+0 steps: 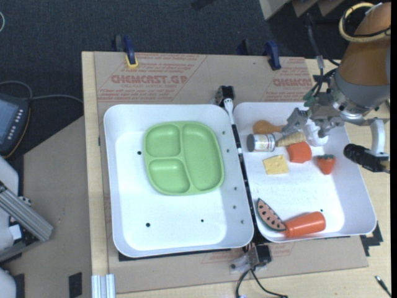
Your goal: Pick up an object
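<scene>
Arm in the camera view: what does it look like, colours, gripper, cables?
The arm is grey with a broad orange band above the wrist, rounded in section. Below it sits a silver-grey metal wrist block carrying the two-finger gripper, whose fingers are pale grey. A thin dark cable runs along the wrist's upper side, and a black fitting juts out by the right bin's edge.
</scene>
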`<move>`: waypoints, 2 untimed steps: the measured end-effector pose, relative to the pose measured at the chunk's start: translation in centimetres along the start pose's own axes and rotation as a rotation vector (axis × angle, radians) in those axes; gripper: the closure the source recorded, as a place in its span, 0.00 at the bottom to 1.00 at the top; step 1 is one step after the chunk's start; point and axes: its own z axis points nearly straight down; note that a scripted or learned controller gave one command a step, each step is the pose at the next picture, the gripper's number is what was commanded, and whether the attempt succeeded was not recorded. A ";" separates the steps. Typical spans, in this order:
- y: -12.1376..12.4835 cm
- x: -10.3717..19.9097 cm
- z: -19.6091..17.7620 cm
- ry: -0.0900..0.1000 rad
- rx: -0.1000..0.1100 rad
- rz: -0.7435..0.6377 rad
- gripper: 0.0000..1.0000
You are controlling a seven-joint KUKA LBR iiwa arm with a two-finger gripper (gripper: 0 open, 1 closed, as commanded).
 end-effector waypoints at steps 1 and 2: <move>0.3 0.0 -0.8 -0.002 -0.014 -0.003 0.00; 0.2 0.0 3.4 -0.001 -0.009 -0.002 0.00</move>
